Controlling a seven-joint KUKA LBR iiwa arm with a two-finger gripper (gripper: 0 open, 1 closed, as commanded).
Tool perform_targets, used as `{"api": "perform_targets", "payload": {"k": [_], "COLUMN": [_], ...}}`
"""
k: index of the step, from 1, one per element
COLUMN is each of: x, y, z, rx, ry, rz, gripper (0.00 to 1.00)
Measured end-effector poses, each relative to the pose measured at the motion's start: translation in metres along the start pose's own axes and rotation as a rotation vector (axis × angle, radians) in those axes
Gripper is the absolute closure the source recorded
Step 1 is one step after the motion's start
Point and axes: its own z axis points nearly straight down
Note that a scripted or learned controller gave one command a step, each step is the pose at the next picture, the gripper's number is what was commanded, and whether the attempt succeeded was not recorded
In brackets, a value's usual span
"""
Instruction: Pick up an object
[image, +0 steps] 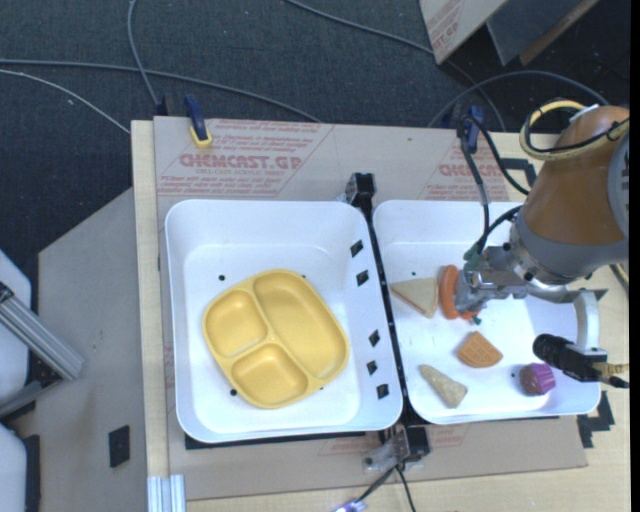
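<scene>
Grey arm (575, 210) is seen reaching in from the right over the right bin (420, 225). Its tool (470, 295) is lowered just beside an upright orange carrot (449, 291); its grip cannot be told.

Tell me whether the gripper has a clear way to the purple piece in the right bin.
Probably yes. The purple piece lies alone near the bin's front right corner, nothing on top of it. The gripper sits over the orange-red piece; only a black fitting crowds it.
</scene>
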Motion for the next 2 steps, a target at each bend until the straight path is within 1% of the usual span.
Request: {"api": "perform_targets", "payload": {"k": [2], "x": [0.119], "y": [0.012], "z": [0.004], "rx": [-0.002], "ry": [0.0], "rz": [-0.001], "gripper": [1.0]}}
